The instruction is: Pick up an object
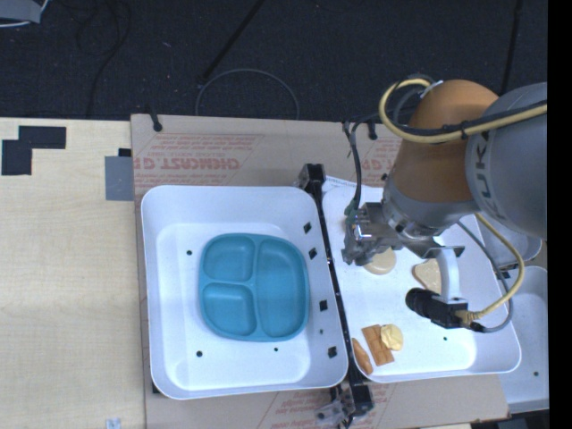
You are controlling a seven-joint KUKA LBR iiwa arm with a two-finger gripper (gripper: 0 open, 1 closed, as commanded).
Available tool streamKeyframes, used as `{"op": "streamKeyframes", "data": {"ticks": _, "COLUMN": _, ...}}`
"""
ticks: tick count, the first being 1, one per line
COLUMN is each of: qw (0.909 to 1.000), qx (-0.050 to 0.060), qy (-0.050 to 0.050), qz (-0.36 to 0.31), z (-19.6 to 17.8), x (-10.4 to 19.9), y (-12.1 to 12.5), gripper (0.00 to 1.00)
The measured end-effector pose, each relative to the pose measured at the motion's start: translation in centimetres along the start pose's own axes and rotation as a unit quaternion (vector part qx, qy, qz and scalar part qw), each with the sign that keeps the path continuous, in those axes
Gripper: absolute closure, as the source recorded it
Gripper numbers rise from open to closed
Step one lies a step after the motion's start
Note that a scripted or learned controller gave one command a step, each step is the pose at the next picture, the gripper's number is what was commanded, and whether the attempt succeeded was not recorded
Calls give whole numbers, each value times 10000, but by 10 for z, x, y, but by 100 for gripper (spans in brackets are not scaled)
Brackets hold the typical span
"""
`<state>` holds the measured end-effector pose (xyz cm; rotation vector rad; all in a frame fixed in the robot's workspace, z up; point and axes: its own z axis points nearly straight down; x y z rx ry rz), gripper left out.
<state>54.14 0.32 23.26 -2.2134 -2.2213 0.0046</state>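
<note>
Reaching in from the right, the gripper [360, 239] is being held low over the far left part of the right bin [487, 357]; whether it is released or clenched cannot be told. A pale round piece [382, 263] is lying just beside it. A blue divided plate [253, 286] is resting in the left bin [170, 239]. Small tan and yellow food pieces [379, 342] are lying near the right bin's near edge.

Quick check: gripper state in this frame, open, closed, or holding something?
Gripper: cannot be told; it is low in the right white bin, beside a pale round food piece.
</note>
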Motion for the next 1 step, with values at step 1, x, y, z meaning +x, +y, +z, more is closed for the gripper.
{"op": "streamKeyframes", "data": {"ticks": 1, "qw": 10000, "qx": -13, "qy": -4, "qz": -5, "z": -5, "x": 59, "y": 2, "gripper": 100}}
